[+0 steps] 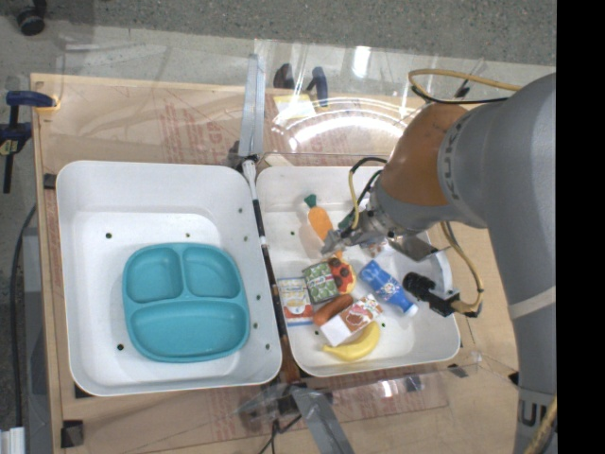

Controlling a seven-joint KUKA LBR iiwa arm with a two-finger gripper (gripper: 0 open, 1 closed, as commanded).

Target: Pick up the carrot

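The carrot is small and orange with a green top. It lies in the right bin, near the bin's back left part. My gripper hangs low over the bin, just right of the carrot's lower end and very close to it. The grey wrist and the orange band of the arm cover the bin's right side behind it. From this angle I cannot see whether the carrot is touched.
Crowded in front of the carrot are a green carton, a blue can, a sausage, a banana and small cartons. The left bin holds a teal divided plate.
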